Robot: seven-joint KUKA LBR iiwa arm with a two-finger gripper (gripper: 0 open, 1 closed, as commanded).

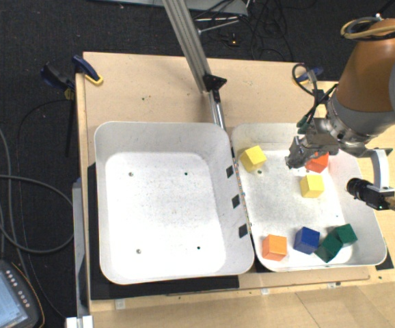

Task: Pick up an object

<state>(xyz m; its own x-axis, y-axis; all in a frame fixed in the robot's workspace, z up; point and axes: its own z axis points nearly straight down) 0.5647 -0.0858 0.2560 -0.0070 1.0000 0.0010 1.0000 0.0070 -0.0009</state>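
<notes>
Gripper (298, 160) low over right bin (372, 255), near far edge, beside red-orange block (317, 161); finger state: cannot tell. Block likely light, rigid, flat-sided; pinch opposite faces.

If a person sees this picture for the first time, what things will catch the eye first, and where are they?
The arm, grey and orange, comes in from the right, and its claw hangs over the right bin, beside a red block. Bright blocks lie scattered in that bin: two yellow ones near the claw, and an orange one, a blue one and two green ones along the near edge. The left bin is a wide white patch.
</notes>
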